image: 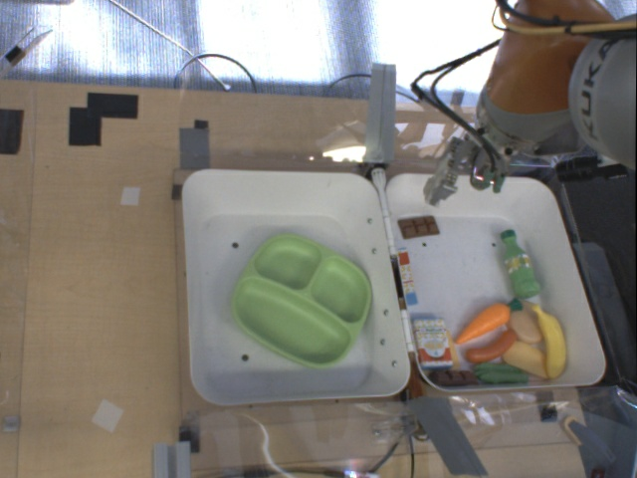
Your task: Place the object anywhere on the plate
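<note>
The claw [445, 184] of our grey arm with its orange band hangs over the back edge of the right-hand shallow white bin [557, 217], near the divider between the two bins; we cannot tell from here how it is set or whether it has hold of anything.

Below it, on the bin floor, we see a small brown chocolate-bar piece [418, 228] lying apart from the rest. Further right lies a green plastic bottle with a pale label [519, 265]. In the near corner of that bin we find a cluster lying close together: an orange toy carrot [482, 323], a yellow toy banana [550, 340], a red sausage [490, 348], a green pea pod [501, 374] and a small printed carton [432, 340].

The light green plastic plate with three compartments [302, 299] sits in the left-hand white bin [214, 227], with nothing on it.
</note>
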Action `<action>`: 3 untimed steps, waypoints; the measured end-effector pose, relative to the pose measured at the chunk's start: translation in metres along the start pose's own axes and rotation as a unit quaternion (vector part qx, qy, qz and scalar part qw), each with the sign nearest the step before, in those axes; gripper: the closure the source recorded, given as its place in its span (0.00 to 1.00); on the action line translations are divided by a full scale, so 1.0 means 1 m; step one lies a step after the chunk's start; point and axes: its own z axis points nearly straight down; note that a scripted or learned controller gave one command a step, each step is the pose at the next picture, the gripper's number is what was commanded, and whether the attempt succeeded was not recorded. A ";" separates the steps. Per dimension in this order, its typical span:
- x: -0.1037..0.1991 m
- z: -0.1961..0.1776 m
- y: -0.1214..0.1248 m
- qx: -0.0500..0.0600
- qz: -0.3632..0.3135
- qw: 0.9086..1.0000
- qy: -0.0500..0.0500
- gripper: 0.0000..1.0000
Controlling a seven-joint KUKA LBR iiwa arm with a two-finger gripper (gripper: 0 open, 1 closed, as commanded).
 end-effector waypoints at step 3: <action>0.097 0.065 0.149 -0.002 -0.185 0.983 0.003 1.00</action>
